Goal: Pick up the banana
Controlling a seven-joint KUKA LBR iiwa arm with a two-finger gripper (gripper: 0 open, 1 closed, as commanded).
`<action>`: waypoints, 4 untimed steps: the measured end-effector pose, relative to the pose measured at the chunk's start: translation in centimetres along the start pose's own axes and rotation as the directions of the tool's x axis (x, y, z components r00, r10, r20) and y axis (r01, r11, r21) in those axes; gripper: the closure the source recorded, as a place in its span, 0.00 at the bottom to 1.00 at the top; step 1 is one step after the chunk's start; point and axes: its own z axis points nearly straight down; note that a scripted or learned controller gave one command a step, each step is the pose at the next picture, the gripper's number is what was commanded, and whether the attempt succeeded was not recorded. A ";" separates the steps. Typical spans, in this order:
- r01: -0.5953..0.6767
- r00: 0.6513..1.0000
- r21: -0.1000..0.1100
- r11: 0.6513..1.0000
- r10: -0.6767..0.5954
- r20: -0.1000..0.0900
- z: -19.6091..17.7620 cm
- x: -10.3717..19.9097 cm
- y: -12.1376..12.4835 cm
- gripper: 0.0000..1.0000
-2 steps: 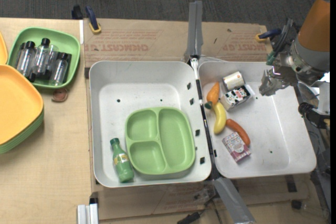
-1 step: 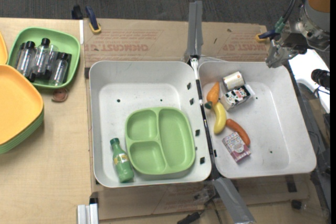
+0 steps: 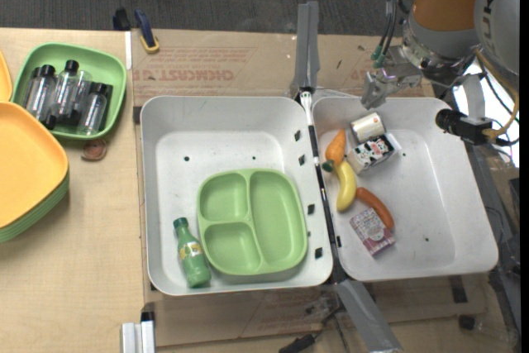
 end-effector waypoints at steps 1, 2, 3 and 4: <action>-0.008 1.000 -0.001 1.000 0.008 0.001 6.0 3.3 2.3 1.00; -0.345 0.939 -0.002 0.939 0.345 0.001 3.4 2.2 2.1 1.00; -0.201 0.980 -0.001 0.980 0.201 0.001 -6.6 -3.0 -2.3 1.00; -0.089 0.996 0.000 0.996 0.089 0.000 1.3 0.0 -2.2 1.00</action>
